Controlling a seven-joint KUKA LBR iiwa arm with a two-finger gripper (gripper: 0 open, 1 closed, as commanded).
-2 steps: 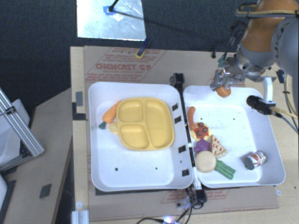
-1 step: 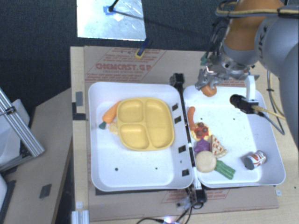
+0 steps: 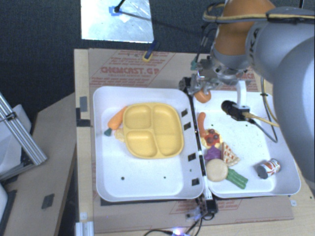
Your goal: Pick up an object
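Observation:
My gripper (image 3: 202,88) hangs over the far left corner of the right bin (image 3: 290,183). It is shut on a small orange piece (image 3: 203,96), which shows between and just below the fingertips. In that bin lie a red sausage (image 3: 202,124), a cluster of red berries (image 3: 212,137), a purple piece (image 3: 212,154), a pizza slice (image 3: 230,155), a round beige bun (image 3: 216,170), a green vegetable (image 3: 237,179) and a small can (image 3: 267,168).
The left bin (image 3: 100,151) holds a yellow divided plate (image 3: 150,130) and a carrot (image 3: 117,118) beside it. A black part with a cable (image 3: 235,110) reaches over the right bin. The grey arm covers the right bin's far right side.

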